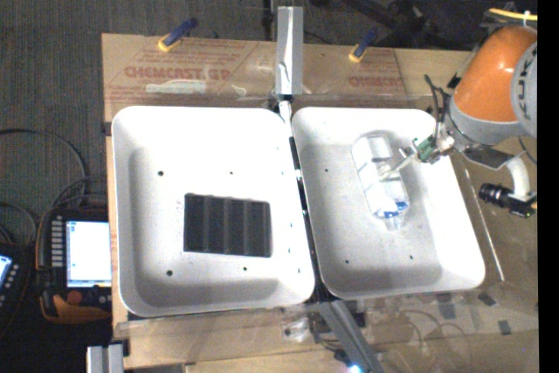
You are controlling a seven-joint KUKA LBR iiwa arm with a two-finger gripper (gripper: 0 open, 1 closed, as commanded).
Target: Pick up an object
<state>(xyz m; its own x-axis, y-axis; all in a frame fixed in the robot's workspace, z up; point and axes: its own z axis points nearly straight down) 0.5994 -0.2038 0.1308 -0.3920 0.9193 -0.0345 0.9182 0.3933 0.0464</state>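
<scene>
A clear plastic bottle [382,177] with a blue cap end lies on its side in the right bin [349,249], near the bin's middle. A black ribbed rectangular block [227,225] lies flat in the left bin [148,188]. The arm's orange band [493,83] hangs over the right bin's far right corner. My gripper [425,150] sits below it at the bin's right rim, just right of the bottle's upper end. I see nothing held in it.
The two bins meet along a central ridge [297,188]. An upright metal post [289,48] stands behind them. Two clamps [177,34] hold the brown board at the back. A handheld pendant [79,258] lies off the left edge.
</scene>
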